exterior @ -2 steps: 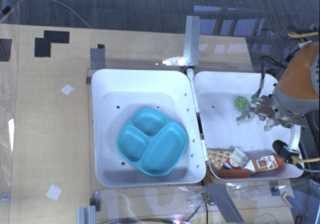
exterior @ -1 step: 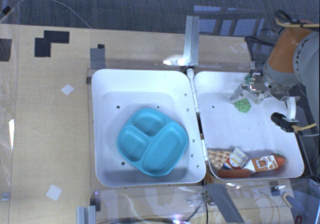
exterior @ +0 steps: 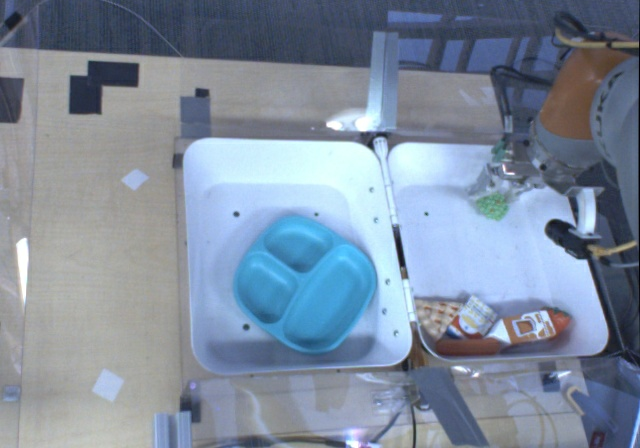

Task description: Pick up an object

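Arm: grey with an orange band, reaching in from the right over the upper right corner of the right bin.
Hand: low over the far part of the right bin, metal fingers pointing toward the bin floor, just above the green object.
Hand state: cannot tell whether wide or narrow; fingertips too small and blurred against the white bin.
Green object: small, speckled green, on the floor of the right bin near its far wall, directly under the hand; touching the fingers or not, cannot tell.
Right bin: shallow, white, mostly bare in the middle, items gathered along the near edge.
Near-edge items: waffle-patterned piece at the left corner, small white carton beside it, red sausage-shaped item below, orange and white packet to the right, all close together and touching or overlapping.
Left bin: shallow, white, side by side with the right bin.
Blue plate: three-compartment divided plate, lying flat in the near centre of the left bin.
Tabletop: light wood, black tape marks at far left.
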